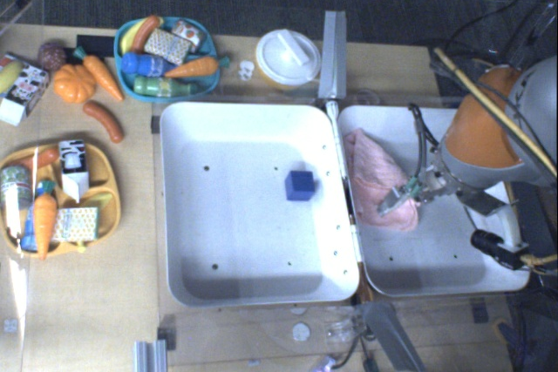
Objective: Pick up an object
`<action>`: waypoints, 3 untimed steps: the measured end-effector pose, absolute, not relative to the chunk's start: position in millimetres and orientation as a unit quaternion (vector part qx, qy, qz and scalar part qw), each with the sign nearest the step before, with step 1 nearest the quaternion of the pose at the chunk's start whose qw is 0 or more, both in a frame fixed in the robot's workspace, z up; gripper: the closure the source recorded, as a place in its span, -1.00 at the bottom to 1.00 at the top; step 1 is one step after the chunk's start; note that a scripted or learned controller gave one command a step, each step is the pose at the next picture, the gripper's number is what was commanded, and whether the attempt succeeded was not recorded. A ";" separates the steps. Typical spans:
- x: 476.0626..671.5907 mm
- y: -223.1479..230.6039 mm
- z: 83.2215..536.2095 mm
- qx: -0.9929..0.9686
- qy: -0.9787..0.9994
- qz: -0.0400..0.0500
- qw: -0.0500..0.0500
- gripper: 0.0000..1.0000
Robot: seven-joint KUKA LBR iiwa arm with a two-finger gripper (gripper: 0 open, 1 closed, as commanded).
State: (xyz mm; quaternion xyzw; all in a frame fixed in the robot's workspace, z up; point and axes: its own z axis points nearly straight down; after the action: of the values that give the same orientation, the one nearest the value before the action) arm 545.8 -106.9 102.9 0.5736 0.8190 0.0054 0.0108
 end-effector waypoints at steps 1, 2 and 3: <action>548.5 -109.4 90.3 0.549 0.836 0.003 0.006 -1.00; 551.6 -109.2 102.5 0.548 0.836 0.005 0.011 1.00; 552.9 -107.9 112.4 0.546 0.838 0.005 0.012 1.00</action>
State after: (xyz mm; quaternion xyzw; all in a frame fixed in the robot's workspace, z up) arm 552.9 -107.9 112.4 0.5460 0.8377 0.0052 0.0117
